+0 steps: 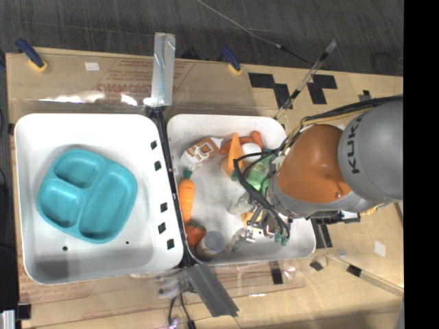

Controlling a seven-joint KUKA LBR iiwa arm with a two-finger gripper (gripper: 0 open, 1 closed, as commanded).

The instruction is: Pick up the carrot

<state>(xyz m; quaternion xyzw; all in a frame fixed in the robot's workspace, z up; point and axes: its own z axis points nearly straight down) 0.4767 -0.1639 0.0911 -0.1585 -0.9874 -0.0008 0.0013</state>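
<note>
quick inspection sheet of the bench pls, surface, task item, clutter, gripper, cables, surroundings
surface: two white bins side by side, left bin, right bin, on a cardboard-covered bench
job's things: carrot lying free by the right bin's left wall
clutter: teal divided plate in the left bin; toy foods heaped in the right bin
grippers: gripper low over the right bin's lower right, apart from the carrot
cables: black cables looped at the wrist
surroundings: blue clamps on the bench's far edge

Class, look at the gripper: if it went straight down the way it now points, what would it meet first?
Probably the right bin's white floor, near its front wall. The gripper hangs over bare floor there; the carrot lies well to its left. Depth is unclear.
</note>
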